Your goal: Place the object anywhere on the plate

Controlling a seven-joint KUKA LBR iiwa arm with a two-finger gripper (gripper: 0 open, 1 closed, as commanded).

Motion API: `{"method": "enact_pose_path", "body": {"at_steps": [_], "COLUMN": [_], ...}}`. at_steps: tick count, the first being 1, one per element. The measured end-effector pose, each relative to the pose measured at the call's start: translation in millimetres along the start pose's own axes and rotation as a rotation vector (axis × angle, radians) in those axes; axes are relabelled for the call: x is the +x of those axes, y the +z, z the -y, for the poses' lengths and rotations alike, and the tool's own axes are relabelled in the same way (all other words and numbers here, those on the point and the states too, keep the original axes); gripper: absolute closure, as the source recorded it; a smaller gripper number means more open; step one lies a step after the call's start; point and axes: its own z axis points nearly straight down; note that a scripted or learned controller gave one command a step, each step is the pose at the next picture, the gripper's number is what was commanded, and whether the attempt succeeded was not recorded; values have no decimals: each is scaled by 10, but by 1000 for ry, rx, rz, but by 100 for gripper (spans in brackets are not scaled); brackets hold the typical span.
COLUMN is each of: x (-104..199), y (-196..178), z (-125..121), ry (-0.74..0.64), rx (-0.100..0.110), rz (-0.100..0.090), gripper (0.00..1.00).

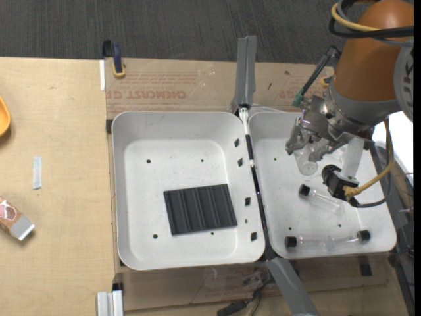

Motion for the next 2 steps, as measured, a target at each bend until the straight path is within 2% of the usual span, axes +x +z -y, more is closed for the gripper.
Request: {"method": "enact_pose_path", "body": {"at_steps": [1, 2], "x": [467, 1202], "y": [346, -124], "z": [531, 993], "ry": [219, 336], "rx": [1, -2], "rz": [1, 1], "gripper": [100, 100]}}
